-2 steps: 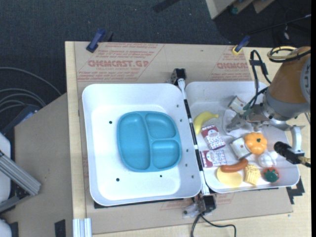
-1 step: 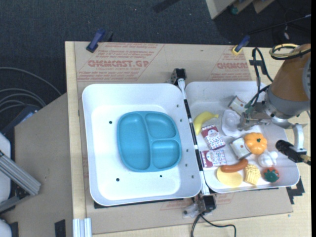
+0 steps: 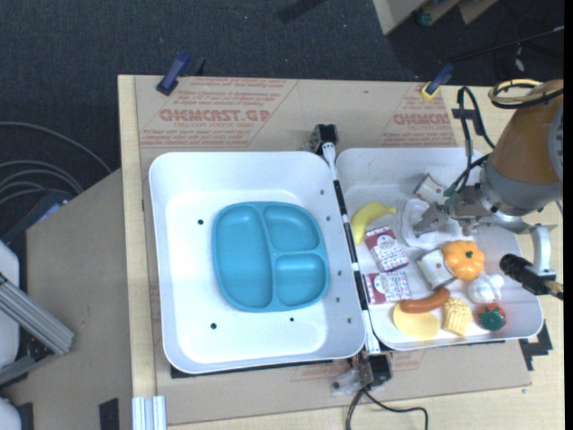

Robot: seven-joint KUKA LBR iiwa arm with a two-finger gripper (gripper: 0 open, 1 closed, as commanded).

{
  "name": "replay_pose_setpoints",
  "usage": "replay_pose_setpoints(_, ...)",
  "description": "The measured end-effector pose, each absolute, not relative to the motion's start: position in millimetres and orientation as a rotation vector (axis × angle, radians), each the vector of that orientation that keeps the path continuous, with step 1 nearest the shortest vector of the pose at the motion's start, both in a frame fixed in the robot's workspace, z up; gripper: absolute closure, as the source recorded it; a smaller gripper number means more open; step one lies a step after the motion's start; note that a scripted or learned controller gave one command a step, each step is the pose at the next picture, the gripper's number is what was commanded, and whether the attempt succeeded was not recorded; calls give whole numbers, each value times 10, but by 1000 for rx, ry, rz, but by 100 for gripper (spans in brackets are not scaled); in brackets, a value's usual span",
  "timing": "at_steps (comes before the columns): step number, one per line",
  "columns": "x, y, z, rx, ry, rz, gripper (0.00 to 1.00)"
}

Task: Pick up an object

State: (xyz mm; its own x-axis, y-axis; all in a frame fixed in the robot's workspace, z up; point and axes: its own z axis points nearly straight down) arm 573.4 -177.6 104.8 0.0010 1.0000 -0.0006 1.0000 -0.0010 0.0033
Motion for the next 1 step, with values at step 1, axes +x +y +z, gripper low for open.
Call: replay_pose_setpoints(1, 6558, -1829, 847, 2220, 2223, 0, 0)
